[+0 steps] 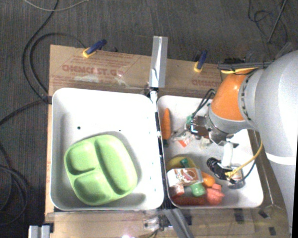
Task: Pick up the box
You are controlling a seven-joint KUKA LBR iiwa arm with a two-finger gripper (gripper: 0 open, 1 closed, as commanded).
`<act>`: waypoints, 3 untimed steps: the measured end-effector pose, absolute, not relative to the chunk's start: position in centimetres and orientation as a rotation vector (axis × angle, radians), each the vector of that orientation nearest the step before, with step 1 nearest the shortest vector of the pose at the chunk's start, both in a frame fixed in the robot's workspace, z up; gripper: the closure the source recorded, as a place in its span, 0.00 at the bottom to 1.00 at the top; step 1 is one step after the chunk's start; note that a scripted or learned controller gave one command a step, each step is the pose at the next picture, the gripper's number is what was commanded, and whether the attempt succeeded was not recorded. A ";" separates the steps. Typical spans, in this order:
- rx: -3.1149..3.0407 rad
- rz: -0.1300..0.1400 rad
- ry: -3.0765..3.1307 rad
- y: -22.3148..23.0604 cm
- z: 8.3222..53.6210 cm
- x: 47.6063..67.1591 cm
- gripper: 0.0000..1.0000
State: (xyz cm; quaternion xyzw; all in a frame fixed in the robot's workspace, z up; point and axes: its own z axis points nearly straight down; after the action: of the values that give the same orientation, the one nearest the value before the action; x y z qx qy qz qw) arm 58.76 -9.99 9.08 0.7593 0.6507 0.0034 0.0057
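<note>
Box (184, 177): red and white carton, lying tilted in the right bin (253, 197), toward the bin's 7 o'clock corner, near the front wall. I see it touching the clutter around it: a yellow piece (174, 161) at its 11 o'clock, a green piece (197, 189) and an orange piece (209, 181) at its 4 o'clock, red and pink pieces (204, 198) along its lower edge.

Carrot (166, 123): upright against the right bin's left wall, at the box's 12 o'clock, well apart from it.

Gripper (190, 135): at the box's 12 o'clock, low over the bin's middle, beside small white and red scraps; I cannot tell its state from here. Nothing shows held in it.

Arm (231, 104): orange band visible, entering from 3 o'clock.

Left bin (63, 110): holds a green divided plate (101, 169) at its 6 o'clock.
</note>
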 end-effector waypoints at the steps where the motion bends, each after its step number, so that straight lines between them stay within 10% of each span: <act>1: 2.378 0.009 2.036 -10.0 9.9 58.7 1.00; 2: 2.378 0.009 2.037 -10.0 9.9 58.7 0.00; 3: 2.422 0.013 1.990 -14.0 9.0 61.7 0.00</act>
State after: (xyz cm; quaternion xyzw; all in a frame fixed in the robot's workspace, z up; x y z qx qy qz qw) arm 61.74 -14.01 9.05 0.7726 0.6348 0.0041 0.0034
